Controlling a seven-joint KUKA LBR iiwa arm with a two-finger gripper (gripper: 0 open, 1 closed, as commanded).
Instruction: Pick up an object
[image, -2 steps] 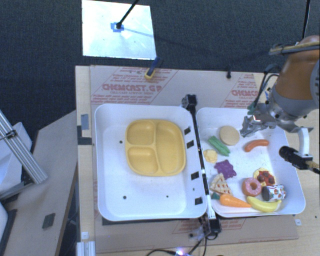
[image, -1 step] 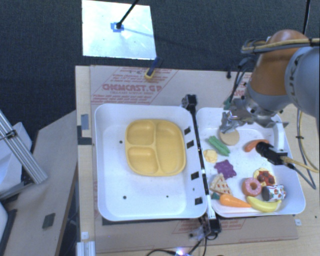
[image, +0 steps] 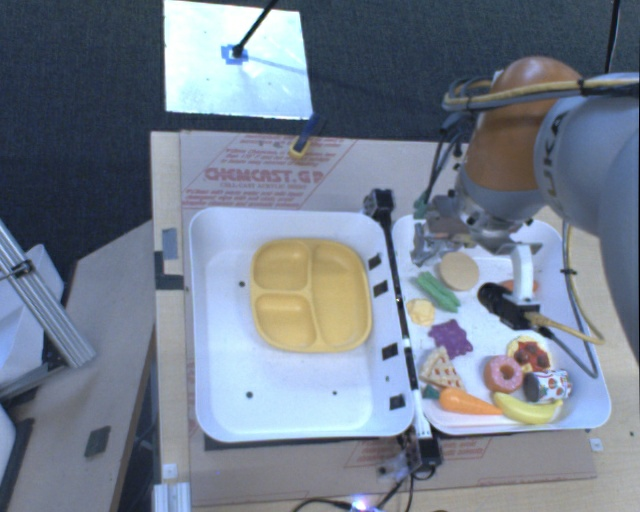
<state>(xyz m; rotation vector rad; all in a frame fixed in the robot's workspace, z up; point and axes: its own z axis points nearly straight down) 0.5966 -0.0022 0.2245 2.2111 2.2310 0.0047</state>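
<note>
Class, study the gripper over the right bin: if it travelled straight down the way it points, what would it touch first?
Probably the right bin's white floor at its upper left, just above the green bean toy. The gripper hangs there; depth is hard to judge.

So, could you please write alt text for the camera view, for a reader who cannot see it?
The grey arm's claw hangs low over the right bin, near a tan disc and green beans among toy foods. The left bin holds a yellow tray.

Even overhead light, mild blur, glare on foil sheet (image: 237, 60), soft shadows
</note>
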